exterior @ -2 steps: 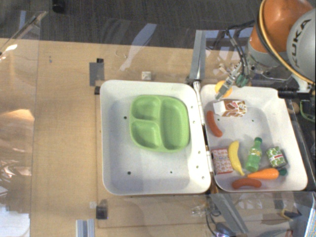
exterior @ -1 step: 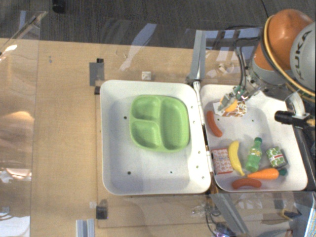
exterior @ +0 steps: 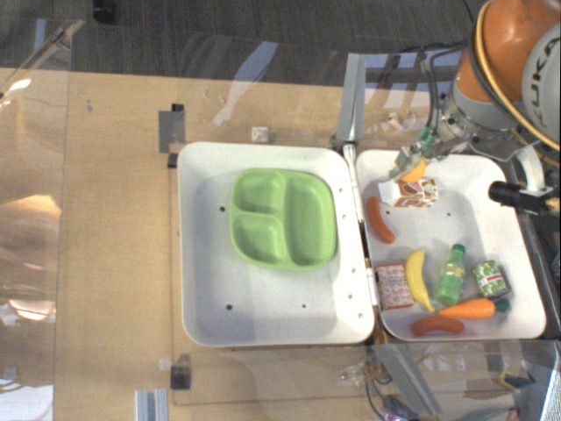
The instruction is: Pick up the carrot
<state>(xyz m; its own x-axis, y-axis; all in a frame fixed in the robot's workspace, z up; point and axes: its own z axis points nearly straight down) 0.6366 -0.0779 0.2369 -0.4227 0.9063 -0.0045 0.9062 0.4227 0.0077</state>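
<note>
Wooden bench (exterior: 96, 235) carries two shallow white bins side by side. Left bin (exterior: 210, 314) holds a green divided plate (exterior: 285, 218), three compartments, lying flat a little above the bin's middle.

Right bin (exterior: 508, 226) holds the clutter. Near its left wall, a red sausage (exterior: 379, 219), slanted. Below it, a small pink-and-white packet (exterior: 394, 286) lies flat, with a yellow banana (exterior: 418, 279) just beside it on the right. A second red sausage (exterior: 437, 325) rests along the bin's near edge. A green bottle (exterior: 451, 274) lies tilted next to the banana. The carrot (exterior: 469, 309), orange with a dark green end pointing right, lies near the near-right corner, just above the second sausage and below the bottle. A small green can (exterior: 491, 279) sits right of the bottle.

At the bin's far-left corner, a white carton with red print (exterior: 418, 191). The pincer (exterior: 419, 158) hangs just above it, with a small yellow-orange piece (exterior: 413, 171) at its tips; cannot tell whether the tips are spread or closed. It is well apart from the carrot. Grey arm (exterior: 517, 51) with orange band enters from upper right.
</note>
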